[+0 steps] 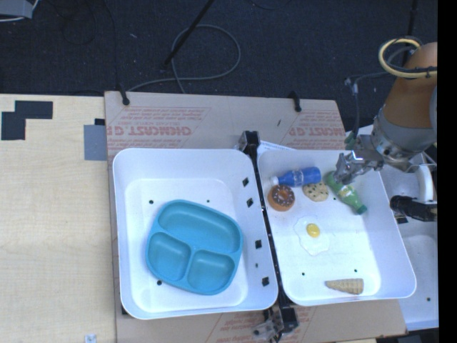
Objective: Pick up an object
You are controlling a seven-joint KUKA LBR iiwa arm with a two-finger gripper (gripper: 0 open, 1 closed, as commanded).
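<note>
The right bin (400,263) holds a blue bottle (300,176), a chocolate doughnut (281,198), a cookie (315,191), a green bottle (348,195), a fried egg (313,236) and a wedge of bread (345,286). My gripper (348,168) hangs over the bin's far right part, just above the upper end of the green bottle. Nothing shows between its fingers, and their spread is too small to read.
The left bin (128,191) holds a blue divided plate (194,246). A black divider (258,213) runs between the bins. Cardboard lies under both bins. Cables trail on the dark floor behind.
</note>
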